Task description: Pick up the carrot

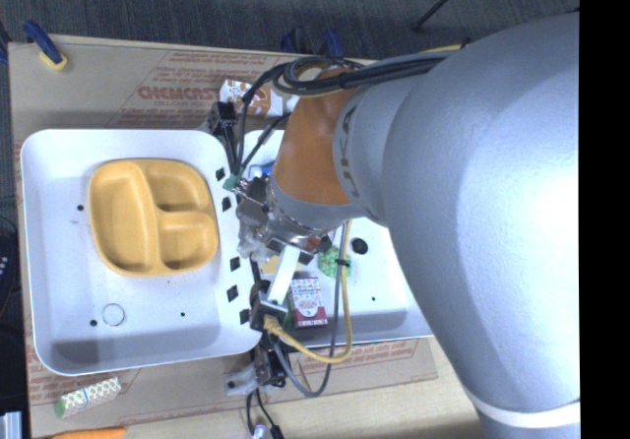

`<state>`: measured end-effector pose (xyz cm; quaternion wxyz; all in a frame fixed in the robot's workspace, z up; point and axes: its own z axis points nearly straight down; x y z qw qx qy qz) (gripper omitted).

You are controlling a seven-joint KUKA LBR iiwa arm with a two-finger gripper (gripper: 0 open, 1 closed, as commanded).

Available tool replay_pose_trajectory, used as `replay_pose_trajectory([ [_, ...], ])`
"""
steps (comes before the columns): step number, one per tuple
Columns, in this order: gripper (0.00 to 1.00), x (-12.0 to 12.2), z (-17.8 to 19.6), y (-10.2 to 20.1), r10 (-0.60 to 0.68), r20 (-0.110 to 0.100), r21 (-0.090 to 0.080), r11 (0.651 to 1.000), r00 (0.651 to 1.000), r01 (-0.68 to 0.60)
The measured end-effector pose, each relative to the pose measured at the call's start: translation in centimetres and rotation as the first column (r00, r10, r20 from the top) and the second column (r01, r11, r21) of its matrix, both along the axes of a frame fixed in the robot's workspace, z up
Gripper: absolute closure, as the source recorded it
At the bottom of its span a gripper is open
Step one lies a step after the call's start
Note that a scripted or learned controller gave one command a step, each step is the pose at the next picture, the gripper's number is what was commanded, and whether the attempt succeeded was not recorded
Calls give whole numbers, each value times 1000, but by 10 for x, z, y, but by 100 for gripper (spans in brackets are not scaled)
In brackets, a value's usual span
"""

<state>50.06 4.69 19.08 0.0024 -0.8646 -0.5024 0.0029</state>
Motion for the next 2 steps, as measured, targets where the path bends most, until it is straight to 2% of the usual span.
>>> replay_pose_trajectory([
  [1,100,16,75,-49,42,4,0,999,999,-42],
  [2,100,-25,19,-8,143,1,1,990,990,-143],
])
